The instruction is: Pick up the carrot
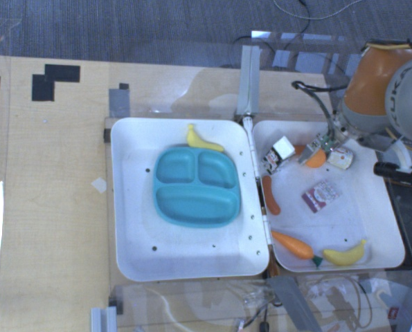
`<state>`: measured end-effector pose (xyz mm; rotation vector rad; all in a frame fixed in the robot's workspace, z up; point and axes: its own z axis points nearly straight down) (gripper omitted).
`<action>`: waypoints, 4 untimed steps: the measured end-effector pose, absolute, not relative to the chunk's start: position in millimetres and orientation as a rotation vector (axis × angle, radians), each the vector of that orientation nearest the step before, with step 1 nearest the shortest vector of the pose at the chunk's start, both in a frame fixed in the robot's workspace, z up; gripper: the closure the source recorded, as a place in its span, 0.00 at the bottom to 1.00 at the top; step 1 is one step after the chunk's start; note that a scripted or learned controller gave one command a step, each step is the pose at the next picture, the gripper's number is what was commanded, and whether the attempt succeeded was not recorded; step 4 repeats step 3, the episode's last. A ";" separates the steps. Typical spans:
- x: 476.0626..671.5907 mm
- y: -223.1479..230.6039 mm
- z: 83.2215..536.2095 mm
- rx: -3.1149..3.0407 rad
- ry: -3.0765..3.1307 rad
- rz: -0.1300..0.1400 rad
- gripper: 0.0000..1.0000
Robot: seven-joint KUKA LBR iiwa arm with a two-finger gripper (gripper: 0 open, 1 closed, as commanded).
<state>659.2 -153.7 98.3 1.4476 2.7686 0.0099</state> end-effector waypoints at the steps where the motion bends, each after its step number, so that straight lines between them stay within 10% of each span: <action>1: 671.2 -95.9 212.9 1.534 2.735 0.004 1.00; 2: 671.2 -68.5 313.3 1.432 2.788 0.005 1.00; 3: 593.9 -33.4 238.0 0.880 3.014 0.002 1.00; 4: 593.9 -33.4 238.0 0.880 3.014 0.002 1.00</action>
